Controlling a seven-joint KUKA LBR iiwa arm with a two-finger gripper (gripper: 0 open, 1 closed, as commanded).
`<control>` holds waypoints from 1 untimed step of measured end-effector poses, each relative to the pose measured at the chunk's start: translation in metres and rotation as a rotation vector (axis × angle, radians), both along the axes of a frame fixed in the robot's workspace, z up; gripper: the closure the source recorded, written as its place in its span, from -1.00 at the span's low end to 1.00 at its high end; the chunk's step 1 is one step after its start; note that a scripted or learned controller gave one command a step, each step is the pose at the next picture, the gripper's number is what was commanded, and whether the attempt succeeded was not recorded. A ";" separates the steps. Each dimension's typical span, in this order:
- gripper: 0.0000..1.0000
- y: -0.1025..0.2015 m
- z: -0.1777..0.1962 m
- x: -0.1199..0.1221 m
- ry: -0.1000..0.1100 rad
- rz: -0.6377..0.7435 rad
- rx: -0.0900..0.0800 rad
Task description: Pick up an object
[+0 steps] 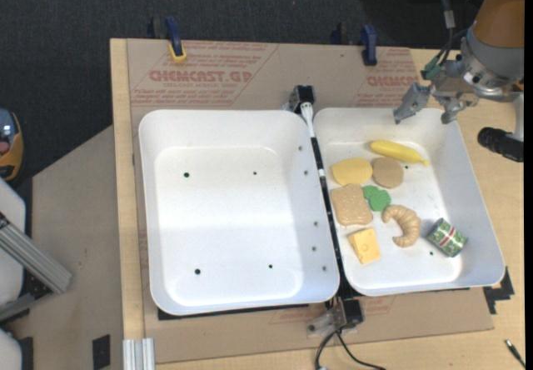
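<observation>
Banana (pixel 398 151), croissant (pixel 404 224), cheese wedge (pixel 364 245) etc all sit in right bin (pixel 475 193); gripper (pixel 426 111) w/ jaws spread above its far edge, holding nothing.

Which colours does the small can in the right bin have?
The can is green with a red and white band, seen in the camera view near the right bin's front corner.

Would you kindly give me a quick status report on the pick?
Gripper open, above right bin's far edge. Banana nearest, untouched. Nothing held. Path clear.
</observation>
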State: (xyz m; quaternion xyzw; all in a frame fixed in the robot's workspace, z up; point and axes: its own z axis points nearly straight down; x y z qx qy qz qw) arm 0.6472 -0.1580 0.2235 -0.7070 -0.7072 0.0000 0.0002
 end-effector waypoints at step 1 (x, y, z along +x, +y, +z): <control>-1.00 -0.012 -0.146 -0.012 0.011 -0.002 0.002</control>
